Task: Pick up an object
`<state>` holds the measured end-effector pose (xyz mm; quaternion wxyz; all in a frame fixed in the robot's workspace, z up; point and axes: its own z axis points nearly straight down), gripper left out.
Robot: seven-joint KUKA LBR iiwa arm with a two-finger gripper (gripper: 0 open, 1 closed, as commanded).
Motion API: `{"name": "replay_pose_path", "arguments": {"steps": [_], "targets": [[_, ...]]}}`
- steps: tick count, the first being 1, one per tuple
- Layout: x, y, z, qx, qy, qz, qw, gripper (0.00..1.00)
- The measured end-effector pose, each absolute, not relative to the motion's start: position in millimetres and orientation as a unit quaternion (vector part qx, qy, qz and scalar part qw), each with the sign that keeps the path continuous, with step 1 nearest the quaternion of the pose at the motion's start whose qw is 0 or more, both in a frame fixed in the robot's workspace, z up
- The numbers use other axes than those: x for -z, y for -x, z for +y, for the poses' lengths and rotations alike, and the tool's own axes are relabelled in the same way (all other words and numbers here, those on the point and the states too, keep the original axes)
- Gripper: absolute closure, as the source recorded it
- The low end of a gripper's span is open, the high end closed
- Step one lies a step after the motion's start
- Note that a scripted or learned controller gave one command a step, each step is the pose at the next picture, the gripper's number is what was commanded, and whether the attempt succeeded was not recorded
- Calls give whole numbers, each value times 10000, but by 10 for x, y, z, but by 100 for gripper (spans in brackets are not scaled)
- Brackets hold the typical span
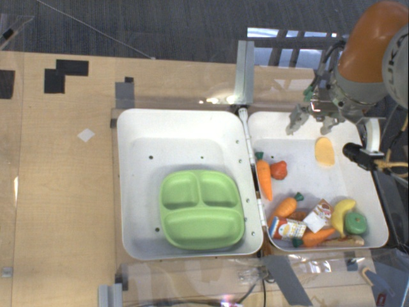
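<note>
**Mia:** What is that yellow-orange thing (325, 151) in the right bin (358, 190)?

**Ben:** It is a small, smooth lump with round ends. It looks like a piece of toy food. It lies flat on the white floor of the bin, near the back, all by itself.

**Mia:** Where is the gripper (310, 123)?

**Ben:** It hangs over the back edge of the same bin. The lump is just beside it, a bit to the right and nearer the front. They are not touching.

**Mia:** Is the gripper holding anything?

**Ben:** No. Its two fingers are spread apart, with nothing between them.

**Mia:** What else is in that bin?

**Ben:** A long carrot (264, 178) lies by the left wall with a red tomato (278, 169) next to it. At the front is a pile with a banana (342, 211), a green round thing (356, 222) and another carrot (286, 206).

**Mia:** And the left bin (147, 139)?

**Ben:** It holds a green tray (202, 209) with three sections.
</note>
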<state>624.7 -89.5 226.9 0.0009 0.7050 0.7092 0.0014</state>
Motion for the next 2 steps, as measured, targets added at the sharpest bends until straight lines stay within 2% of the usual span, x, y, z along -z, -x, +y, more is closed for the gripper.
{"name": "replay_pose_path", "arguments": {"steps": [1, 2], "targets": [[-1062, -6181, -950, -12, -6722, 7403, 9, 0], [-912, -5925, -953, -61, -7041, 7100, 60, 0]]}}
